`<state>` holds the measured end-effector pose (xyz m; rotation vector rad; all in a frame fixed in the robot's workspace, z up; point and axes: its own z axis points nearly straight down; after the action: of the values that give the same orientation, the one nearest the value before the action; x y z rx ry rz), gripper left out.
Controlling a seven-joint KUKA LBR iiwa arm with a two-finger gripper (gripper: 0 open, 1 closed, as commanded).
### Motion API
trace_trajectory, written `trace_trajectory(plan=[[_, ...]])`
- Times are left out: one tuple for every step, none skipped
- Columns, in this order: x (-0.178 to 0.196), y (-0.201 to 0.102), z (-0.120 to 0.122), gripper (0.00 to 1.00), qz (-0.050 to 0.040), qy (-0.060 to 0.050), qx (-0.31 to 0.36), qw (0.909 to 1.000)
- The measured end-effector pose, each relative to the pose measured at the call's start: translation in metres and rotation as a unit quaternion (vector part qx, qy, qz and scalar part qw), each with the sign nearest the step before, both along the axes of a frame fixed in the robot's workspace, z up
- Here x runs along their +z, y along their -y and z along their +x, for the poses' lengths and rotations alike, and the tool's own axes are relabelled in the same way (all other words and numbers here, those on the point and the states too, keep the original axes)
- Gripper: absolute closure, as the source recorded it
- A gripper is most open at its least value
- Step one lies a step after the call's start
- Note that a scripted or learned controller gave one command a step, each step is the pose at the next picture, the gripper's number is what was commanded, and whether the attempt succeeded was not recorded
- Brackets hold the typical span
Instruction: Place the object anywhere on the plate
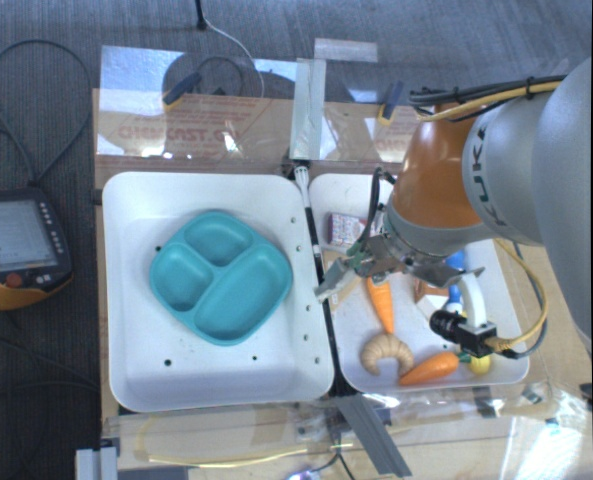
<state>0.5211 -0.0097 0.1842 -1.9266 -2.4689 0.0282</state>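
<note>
One word, "KUKA", partly shows on the arm (496,168); whether its claw (368,258) grips is unclear.

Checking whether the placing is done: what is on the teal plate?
Nothing lies on the teal plate; its three compartments show bare. The carrots and croissant lie in the right bin.

The plate (221,276) lies in the left bin (126,368). In the right bin (351,373) a carrot (380,304) lies near the middle, just below the arm (496,168). A croissant (386,351) sits in front of the carrot, and a second carrot (429,368) lies just right of the croissant. A small packet (344,230) lies toward the back. A handheld pendant (16,243) rests left of both bins.
</note>
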Motion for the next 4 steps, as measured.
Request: trace_trajectory(plan=[[0.0048,0.0000,-0.0005,1.00,-0.0010,-0.004,0.001,1.0000],[0.0047,0.0000,-0.0005,0.00,-0.0013,-0.004,0.000,1.0000],[0.0096,0.0000,-0.0009,1.00,-0.0022,-0.009,0.001,1.0000],[0.0095,0.0001,-0.0010,0.00,-0.0025,-0.009,0.001,1.0000]])
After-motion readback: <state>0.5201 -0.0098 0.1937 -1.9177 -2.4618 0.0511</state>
